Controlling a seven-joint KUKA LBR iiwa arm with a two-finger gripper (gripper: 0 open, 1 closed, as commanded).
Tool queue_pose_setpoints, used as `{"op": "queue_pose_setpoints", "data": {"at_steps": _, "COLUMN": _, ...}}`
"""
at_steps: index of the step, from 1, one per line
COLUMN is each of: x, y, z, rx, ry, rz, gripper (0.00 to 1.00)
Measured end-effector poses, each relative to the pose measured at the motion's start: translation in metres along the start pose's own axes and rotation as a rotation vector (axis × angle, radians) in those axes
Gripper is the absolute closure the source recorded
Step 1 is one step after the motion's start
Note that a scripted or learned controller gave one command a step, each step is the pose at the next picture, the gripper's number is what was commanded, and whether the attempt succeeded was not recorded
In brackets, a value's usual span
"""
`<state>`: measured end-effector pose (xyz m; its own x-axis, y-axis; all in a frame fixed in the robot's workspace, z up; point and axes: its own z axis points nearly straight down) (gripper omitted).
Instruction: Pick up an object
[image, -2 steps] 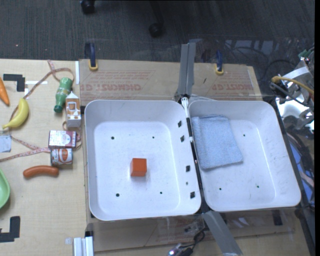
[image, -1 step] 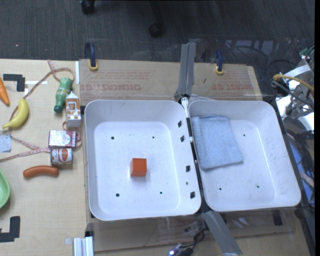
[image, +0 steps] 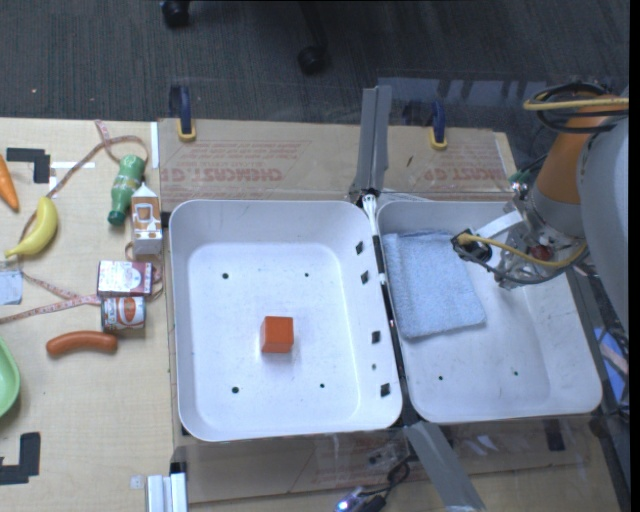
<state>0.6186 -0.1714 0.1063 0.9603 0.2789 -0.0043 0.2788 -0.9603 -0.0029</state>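
Note:
A small orange cube (image: 278, 334) sits alone near the middle of the left white bin (image: 200, 400). A grey-blue folded cloth (image: 432, 284) lies flat in the back left part of the right white bin (image: 540, 385). My gripper (image: 512, 262) hangs over the right bin's back right area, just to the right of the cloth and far from the cube. Nothing shows as held in it. The arm's orange band (image: 572, 152) rises behind it at the right edge.
On the bench left of the bins lie a banana (image: 36, 228), a green bottle (image: 125, 185), a sausage (image: 82, 343), a can (image: 124, 313) and small cartons (image: 146, 222). Blue clamps (image: 182, 112) hold the cardboard at the back.

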Motion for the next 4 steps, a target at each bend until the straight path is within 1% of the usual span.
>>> {"op": "queue_pose_setpoints", "data": {"at_steps": 1, "x": -0.034, "y": 0.044, "z": -0.114, "rx": -0.002, "ry": 0.002, "rz": -0.003, "gripper": 1.00}}
{"op": "queue_pose_setpoints", "data": {"at_steps": 2, "x": -0.040, "y": -0.035, "z": 0.001, "rx": 0.000, "ry": 0.000, "rz": 0.047, "gripper": 1.00}}
{"op": "queue_pose_setpoints", "data": {"at_steps": 3, "x": -0.090, "y": 0.024, "z": 0.014, "rx": 0.002, "ry": 0.005, "rz": 0.081, "gripper": 1.00}}
{"op": "queue_pose_setpoints", "data": {"at_steps": 4, "x": -0.104, "y": 0.023, "z": -0.173, "rx": -0.003, "ry": 0.002, "rz": 0.079, "gripper": 1.00}}
